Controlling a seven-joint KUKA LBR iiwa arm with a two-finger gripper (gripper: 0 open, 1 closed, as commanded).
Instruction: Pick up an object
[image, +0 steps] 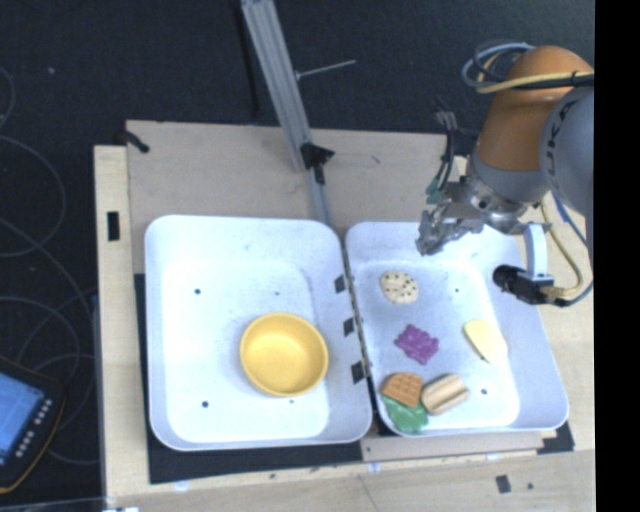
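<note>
bench top of pale wood (200, 170) seen from above at a slant, bearing two shallow white bins side by side. left bin (180, 260) holds a single yellow bowl (284, 354), upright, sitting in the near half a little right of centre, with bare white floor all round it. a grey metal post (285, 95) slants down from the top edge and ends at a black clamp just above the seam where the two bins meet.

right bin (530, 400) holds the small objects, all lying loose on its floor. a round cookie with dark chips (399, 288) lies in the far left part. a purple knobbly piece, like a bunch of grapes (416, 344), lies near the middle. a pale yellow wedge (486, 341) lies to the right of it, apart from it. along the near edge, a brown waffle-patterned piece (402, 387) rests on a green leafy piece (407, 418), and a tan bread roll (445, 393) lies just beside the waffle, touching or nearly so.

arm (525, 110), grey with an orange band, reaches in from the right. gripper (434, 238) hangs over the far edge of the right bin, above and to the right of the cookie, apart from every object. nothing is seen between its fingers, and whether they stand apart or together cannot be told at this size. a black cable fitting (520, 283) hangs over the bin's right side.
</note>
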